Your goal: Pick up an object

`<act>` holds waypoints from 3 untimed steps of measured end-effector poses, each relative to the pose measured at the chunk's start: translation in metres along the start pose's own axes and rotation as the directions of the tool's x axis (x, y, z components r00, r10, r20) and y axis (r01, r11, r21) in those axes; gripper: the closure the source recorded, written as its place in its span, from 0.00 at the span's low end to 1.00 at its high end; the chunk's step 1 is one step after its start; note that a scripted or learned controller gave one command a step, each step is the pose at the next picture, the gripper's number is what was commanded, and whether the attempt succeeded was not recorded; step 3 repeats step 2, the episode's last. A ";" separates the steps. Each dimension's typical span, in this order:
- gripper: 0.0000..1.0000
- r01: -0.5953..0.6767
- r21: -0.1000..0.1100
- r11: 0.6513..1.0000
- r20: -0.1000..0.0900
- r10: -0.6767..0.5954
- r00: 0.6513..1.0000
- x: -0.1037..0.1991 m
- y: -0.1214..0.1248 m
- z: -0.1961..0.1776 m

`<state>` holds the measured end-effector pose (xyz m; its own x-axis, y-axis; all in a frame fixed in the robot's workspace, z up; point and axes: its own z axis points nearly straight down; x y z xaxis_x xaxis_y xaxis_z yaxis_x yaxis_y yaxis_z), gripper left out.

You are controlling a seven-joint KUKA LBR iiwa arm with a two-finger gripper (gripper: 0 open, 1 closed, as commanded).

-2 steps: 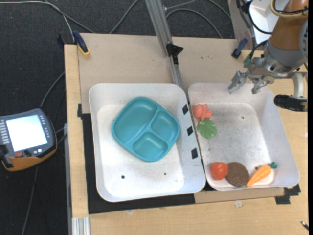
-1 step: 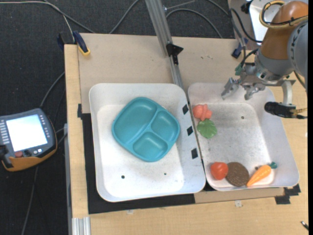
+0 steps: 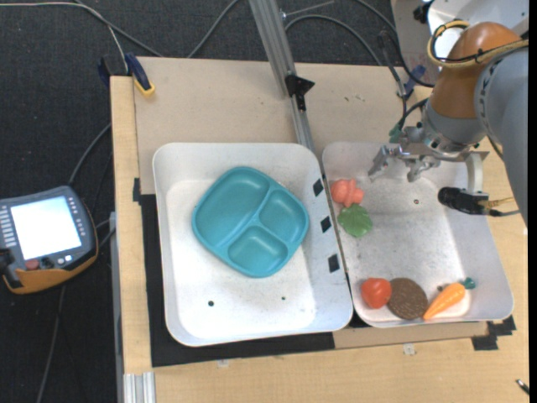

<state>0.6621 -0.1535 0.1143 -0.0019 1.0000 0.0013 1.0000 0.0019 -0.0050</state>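
Toy carrot lies well apart from raised pincer.

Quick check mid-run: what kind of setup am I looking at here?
Likely a robotics lab test bench: a teach pendant lies on the floor, loose cables trail around, and toy food like a carrot sits in a white bin.

Two white bins sit side by side on the desk. The left bin holds one teal divided plate. The right bin holds five toy foods: one pink piece, one green piece, one tomato, one brown patty, one carrot.
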 end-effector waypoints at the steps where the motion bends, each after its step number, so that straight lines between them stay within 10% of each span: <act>1: 0.00 0.000 -0.002 1.000 0.001 0.000 1.000 0.001 0.000 0.031; 2: 1.00 0.001 -0.007 1.000 0.002 -0.001 1.000 0.001 0.002 0.017; 3: 1.00 0.001 -0.007 1.000 0.002 -0.001 1.000 0.001 0.002 0.017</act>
